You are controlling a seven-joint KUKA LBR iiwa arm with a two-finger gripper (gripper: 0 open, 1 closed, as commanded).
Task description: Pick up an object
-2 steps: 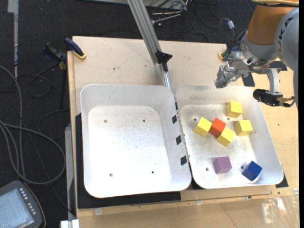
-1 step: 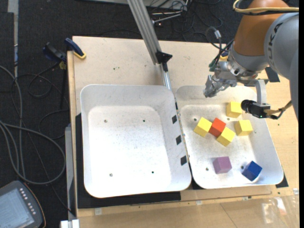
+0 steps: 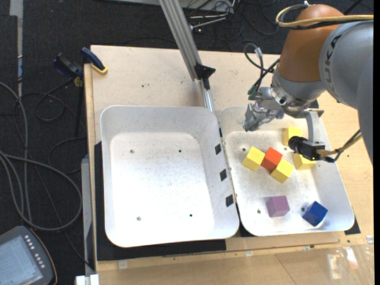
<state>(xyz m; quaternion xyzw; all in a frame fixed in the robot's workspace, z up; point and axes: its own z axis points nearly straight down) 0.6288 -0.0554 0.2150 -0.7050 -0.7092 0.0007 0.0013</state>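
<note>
The right bin (image 3: 332, 202) holds several small blocks. A yellow block (image 3: 253, 158), an orange block (image 3: 272, 158) and another yellow block (image 3: 282, 171) lie touching in a row near its middle. A purple block (image 3: 277, 206) and a blue block (image 3: 314, 213) sit toward the front. Two more yellow blocks (image 3: 293, 135) (image 3: 304, 161) lie at the right, partly hidden by a black and yellow fitting. My gripper (image 3: 254, 122) hangs over the bin's far left corner, above and behind the row of blocks, with nothing visible between its fingers.
The left bin (image 3: 154, 177) lies beside the right one. A slanted metal pole (image 3: 184, 37) crosses the bench behind the bins. A blue and yellow clamp (image 3: 83, 64) sits at the bench's far left corner. Cables trail on the floor at left.
</note>
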